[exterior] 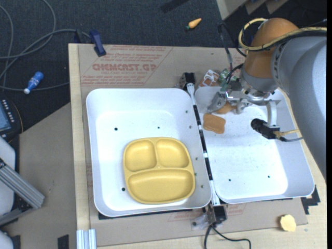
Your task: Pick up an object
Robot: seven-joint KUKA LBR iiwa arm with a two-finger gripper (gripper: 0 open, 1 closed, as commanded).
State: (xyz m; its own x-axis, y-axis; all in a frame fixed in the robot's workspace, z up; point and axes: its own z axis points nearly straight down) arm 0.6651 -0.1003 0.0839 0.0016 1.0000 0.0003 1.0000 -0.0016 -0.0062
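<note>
Where dark carpet surrounds the bench, claw state indiscernible over right bin.

A robotics lab: a grey arm with an orange band reaches over a worktop of printed cardboard bearing two white bins. Cables trail over dark carpet, and aluminium framing stands at the left.
</note>
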